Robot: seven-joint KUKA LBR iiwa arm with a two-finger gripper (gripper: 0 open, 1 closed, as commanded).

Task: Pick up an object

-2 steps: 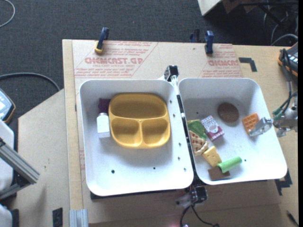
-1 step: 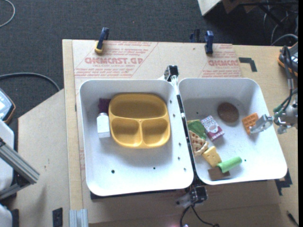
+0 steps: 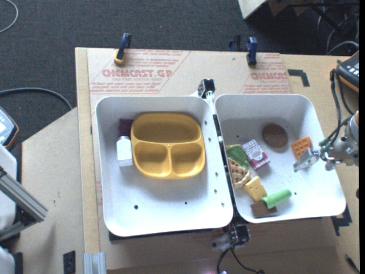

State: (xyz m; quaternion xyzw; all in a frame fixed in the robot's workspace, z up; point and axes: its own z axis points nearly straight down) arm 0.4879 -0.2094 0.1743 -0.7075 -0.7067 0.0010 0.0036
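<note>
The gripper [image 3: 306, 161] hangs over the right bin's [image 3: 296, 104] right side — I cannot tell how its jaws stand. The orange waffle toy [image 3: 301, 146] lies closest, just up and left of it.

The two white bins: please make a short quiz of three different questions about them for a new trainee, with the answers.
1. True or false: the yellow divided tray lies in the right bin.
2. Which item lies nearest the claw? A) orange waffle piece B) white bottle C) green cylinder
3. Fill in: the brown round disc lies in the ____ bin.

Key:
1. False; it lies in the left bin.
2. A
3. right
</note>
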